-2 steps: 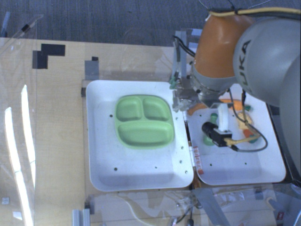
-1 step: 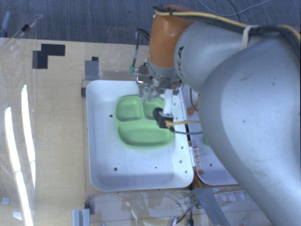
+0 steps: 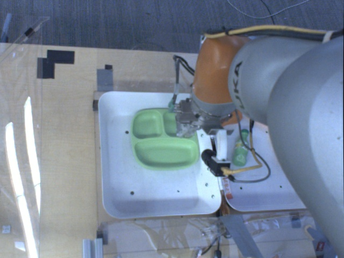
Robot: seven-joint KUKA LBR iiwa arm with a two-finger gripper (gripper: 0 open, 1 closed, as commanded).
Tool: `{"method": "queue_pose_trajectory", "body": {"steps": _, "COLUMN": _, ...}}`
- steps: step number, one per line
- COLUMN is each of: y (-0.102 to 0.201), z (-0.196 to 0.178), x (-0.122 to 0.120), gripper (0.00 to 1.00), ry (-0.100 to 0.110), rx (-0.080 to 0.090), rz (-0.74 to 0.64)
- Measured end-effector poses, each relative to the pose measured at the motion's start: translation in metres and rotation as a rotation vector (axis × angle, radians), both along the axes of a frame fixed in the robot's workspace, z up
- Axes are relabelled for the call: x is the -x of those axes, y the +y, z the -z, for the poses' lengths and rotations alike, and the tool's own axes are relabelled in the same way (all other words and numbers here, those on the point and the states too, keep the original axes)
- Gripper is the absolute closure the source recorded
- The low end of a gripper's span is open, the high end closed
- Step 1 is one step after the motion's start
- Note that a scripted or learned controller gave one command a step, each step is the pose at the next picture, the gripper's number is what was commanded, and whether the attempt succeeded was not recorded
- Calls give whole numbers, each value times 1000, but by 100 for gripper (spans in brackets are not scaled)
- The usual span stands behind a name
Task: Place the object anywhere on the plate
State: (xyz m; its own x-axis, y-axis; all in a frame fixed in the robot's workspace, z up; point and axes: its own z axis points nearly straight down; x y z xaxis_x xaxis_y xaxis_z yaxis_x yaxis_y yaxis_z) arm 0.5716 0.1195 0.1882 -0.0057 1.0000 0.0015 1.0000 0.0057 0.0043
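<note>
A green divided plate (image 3: pixel 161 144) lies in the left white bin (image 3: pixel 118 171), towards its right side. It has two small compartments at the back and one long one in front. My gripper (image 3: pixel 185 123) hangs over the plate's back right compartment, near the plate's right rim, and the wrist hides most of what is below it. A small green bottle-like object (image 3: pixel 240 153) lies in the right bin (image 3: pixel 269 195), just right of the divider and apart from the gripper. I cannot make out anything held.
The grey arm with its orange band (image 3: pixel 215 74) covers most of the right bin. A black and yellow cable (image 3: pixel 250 170) loops from the wrist over the divider between the bins. A bit of orange (image 3: pixel 233 120) shows under the arm.
</note>
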Motion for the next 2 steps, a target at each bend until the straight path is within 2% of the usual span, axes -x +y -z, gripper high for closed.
{"method": "queue_pose_trajectory", "body": {"steps": 1, "y": 0, "z": 0, "x": 0, "gripper": 0, "ry": 1, "rx": 0, "rz": 1}}
{"method": "queue_pose_trajectory", "body": {"steps": 2, "y": -21, "z": 3, "x": -57, "gripper": 0, "ry": -2, "rx": 2, "rz": -173}}
